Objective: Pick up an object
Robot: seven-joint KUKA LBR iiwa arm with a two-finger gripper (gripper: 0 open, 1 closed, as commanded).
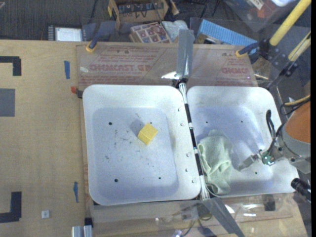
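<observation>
Gripper (248,160) beside crumpled cloth (216,161)

A small yellow block (147,134), roughly cube-shaped and turned so its corners point up and down the frame, sits on the floor of the left white bin (98,102), slightly above and left of the picture's centre, well clear of all four walls and casting a soft grey shadow to its upper left. A crumpled pale green cloth (216,161) lies bunched in the lower left part of the right white bin (232,95), right of centre in the lower half of the frame, its left edge pressed against the wall beside the seam between the two bins and its folds trailing down toward the bin's lower rim.
</observation>
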